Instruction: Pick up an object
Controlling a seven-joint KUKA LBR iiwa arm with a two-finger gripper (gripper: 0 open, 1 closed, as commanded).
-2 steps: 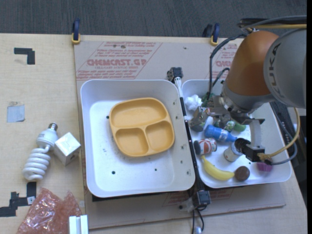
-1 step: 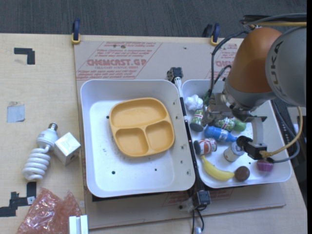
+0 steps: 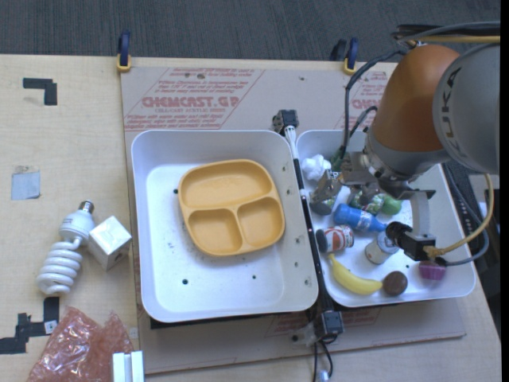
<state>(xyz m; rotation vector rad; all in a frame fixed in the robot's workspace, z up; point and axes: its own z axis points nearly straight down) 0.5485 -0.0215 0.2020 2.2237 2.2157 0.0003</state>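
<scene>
Gripper (image 3: 374, 197) is hanging low over the right bin (image 3: 455, 286), in the middle of the object pile; its tips are getting lost in the clutter under the wrist, so cannot tell its opening or whether anything is caught in it. Right at the gripper a blue bottle (image 3: 359, 217) is lying on its side, with a green item (image 3: 390, 204) just beside it. A little toward the front, a small red-and-white can (image 3: 339, 239) and a pale bottle (image 3: 379, 250) are sitting, then a banana (image 3: 352, 278), a brown ball (image 3: 394, 282) and a purple cup (image 3: 432, 272) along the front rim. Behind the gripper a white crumpled thing (image 3: 316, 165) is lying near the bin corner. Well off to the side, the left bin (image 3: 231, 297) is carrying a yellow divided tray (image 3: 231, 206). Further out on the bench, a spiral light bulb (image 3: 65, 255) and a white cube (image 3: 110, 239) are lying. Judging progress: reach looks done, nothing visibly lifted, so grasp and lift are remaining.
</scene>
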